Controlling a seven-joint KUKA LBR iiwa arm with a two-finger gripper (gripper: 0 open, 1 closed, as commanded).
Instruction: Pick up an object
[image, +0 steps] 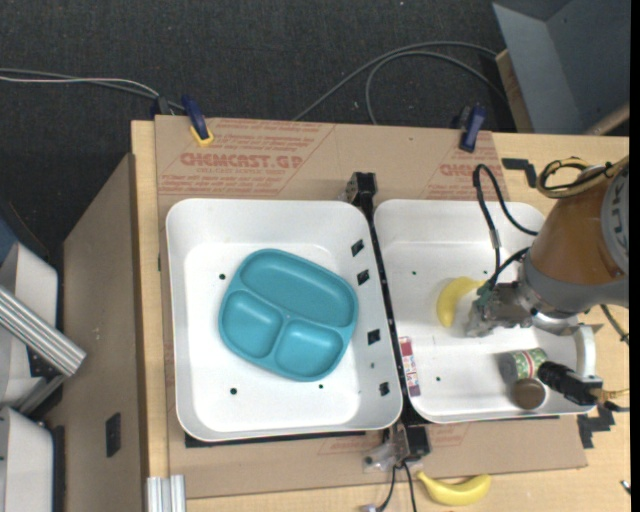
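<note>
Dark carpet surrounds your cardboard-topped worktop (250, 145), which carries two white bins side by side. Your left bin (190, 300) holds a teal divided plate (288, 314) at frame centre-left. Your right bin (430, 390) holds the rest: the arm (575, 250) reaches in from the right edge, and its tool (487, 312) sits low at the bin's middle, right beside a yellow fruit (455, 300). Whether the tool is open or closed around anything, you cannot tell from this angle. A small can (524, 375) lies on its side at the lower right. Expect the fruit to be light, smooth and rounded, likely to roll, so grip across its widest middle. The can looks stiff and slippery; take it across its body.
</note>
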